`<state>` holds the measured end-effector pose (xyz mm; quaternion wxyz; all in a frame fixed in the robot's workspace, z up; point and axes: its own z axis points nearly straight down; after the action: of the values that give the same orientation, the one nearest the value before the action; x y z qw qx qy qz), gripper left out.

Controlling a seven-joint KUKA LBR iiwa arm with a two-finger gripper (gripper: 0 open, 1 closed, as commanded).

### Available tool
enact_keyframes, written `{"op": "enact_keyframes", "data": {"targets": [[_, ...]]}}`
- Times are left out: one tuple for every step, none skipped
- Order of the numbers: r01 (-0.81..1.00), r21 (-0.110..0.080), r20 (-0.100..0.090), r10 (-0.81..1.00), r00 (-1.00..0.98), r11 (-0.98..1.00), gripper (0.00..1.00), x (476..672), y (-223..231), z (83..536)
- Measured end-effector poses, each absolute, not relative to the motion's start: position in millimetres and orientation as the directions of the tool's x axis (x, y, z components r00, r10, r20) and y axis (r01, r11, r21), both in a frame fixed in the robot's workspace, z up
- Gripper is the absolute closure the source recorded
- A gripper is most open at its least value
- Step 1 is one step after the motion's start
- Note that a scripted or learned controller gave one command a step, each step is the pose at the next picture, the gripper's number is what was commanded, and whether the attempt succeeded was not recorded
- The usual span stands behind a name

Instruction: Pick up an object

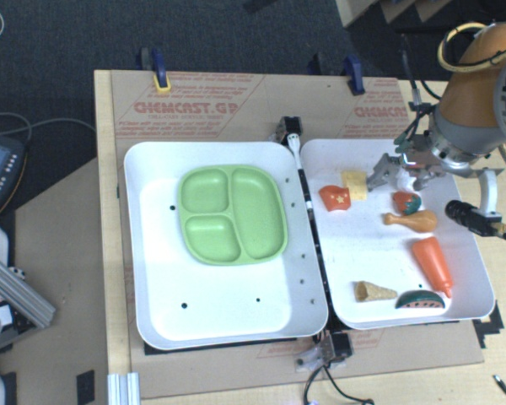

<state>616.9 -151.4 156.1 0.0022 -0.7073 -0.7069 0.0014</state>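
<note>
Hovering low over the far part of the right bin (481,298), above the toys: claw (402,169) spread apart, grasping nothing. Approach step in hand, no pick made yet. Nearest candidates just beneath and beside it: yellow cheese block (354,182), red tomato piece (335,197), small red-and-green fruit (406,201), drumstick (411,220). Further toward the near edge: orange carrot (433,262), bread wedge (374,291), watermelon slice (421,300). Next move probably calls for centring over 1 toy, dropping straight down, then clenching. Left bin (143,251) holding a green divided plate (234,214) with 3 compartments. Both bins resting on a brown board surface (114,116) clamped at the far edge; dark carpet (110,15) beyond, cables and equipment at the left.
</note>
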Motion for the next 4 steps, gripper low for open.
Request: {"op": "enact_keyframes", "data": {"targets": [[1.000,-0.002,0.001,1.000,0.000,0.000,0.00,619.2,-154.5,96.7],[1.000,-0.003,0.001,1.000,-0.001,0.001,0.00,619.3,-153.8,84.8],[1.000,0.000,0.000,1.000,0.000,0.000,1.00,619.8,-153.8,95.3],[1.000,0.002,-0.001,1.000,0.000,0.000,1.00,620.2,-156.8,155.0]]}}
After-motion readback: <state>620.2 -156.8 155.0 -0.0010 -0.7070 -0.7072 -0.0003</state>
